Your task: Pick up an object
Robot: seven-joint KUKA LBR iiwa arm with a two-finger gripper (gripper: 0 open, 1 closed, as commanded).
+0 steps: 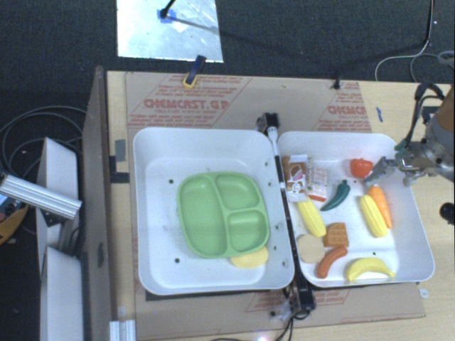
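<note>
From my seat, the arm (439, 137) runs off the right edge, so I see little beyond its wrist. The gripper (384, 168) is a grey blur at the right bin's (412, 261) far rim; I cannot make out its fingers. In the left bin (153, 190), the green tray (222, 213) covers most of a yellow piece (250, 259). The printing on the small packet (296, 175), left of the gripper, is too fine to read.
</note>
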